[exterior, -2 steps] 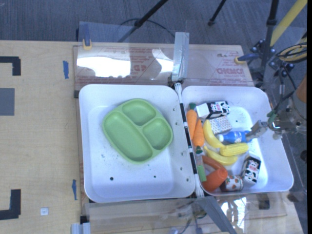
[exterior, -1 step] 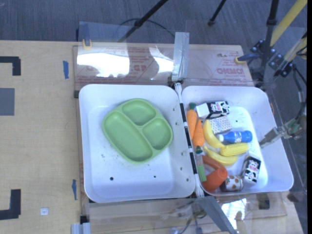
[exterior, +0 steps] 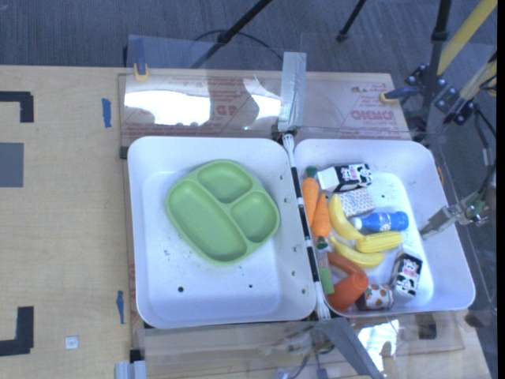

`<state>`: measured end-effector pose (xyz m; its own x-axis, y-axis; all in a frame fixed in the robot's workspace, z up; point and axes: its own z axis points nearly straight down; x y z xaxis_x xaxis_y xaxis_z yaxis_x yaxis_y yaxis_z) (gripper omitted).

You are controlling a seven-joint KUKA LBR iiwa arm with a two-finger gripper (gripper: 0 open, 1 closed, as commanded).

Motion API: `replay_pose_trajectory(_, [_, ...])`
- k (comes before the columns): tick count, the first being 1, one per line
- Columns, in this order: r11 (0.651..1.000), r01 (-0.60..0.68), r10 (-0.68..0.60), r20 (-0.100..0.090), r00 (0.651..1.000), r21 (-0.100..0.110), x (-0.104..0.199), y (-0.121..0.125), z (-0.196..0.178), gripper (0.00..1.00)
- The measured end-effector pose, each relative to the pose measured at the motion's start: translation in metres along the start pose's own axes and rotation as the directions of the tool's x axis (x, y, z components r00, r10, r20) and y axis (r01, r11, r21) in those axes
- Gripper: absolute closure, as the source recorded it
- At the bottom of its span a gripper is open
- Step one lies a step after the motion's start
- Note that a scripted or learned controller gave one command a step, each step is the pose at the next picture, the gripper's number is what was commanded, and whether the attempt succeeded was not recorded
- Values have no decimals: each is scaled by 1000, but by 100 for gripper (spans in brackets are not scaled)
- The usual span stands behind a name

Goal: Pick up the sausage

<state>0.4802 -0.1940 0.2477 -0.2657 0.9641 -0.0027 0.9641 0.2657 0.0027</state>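
Pale wood formed the bench [exterior: 55, 212], which carried strips of blue tape and black markings at its left. On it sat the shallow white left bin [exterior: 150, 275], and in that lay a light green plastic plate with three compartments [exterior: 222, 210], nearer the bin's back than its front.

Just beside it, across the shared divider, the shallow white right bin [exterior: 450, 279] held a crowded heap. Two orange toy carrots [exterior: 316, 204] lay along its left wall. Next to them curved a yellow toy banana [exterior: 355, 235], with a blue plastic bottle with a white cap [exterior: 383, 222] resting across it. A black-and-white cow-patterned carton [exterior: 351, 176] stood at the back, and a second such carton [exterior: 408, 275] lay near the front right.

The reddish-orange toy sausage [exterior: 347, 264] appeared to lie slantwise in the front left part of this bin, under the banana's lower end and touching a rounder orange-red piece [exterior: 347, 292] in front of it; the two were hard to separate.

At the right, the metal gripper [exterior: 465, 210] hung over the bin's right rim, well apart from the sausage and holding nothing visible. Whether it was open or closed could not be told.
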Motion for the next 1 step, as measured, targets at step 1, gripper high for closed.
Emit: replay_pose_trajectory(1, [986, -169, 169, 0, 986, 0, -15, 31, 14, 0])
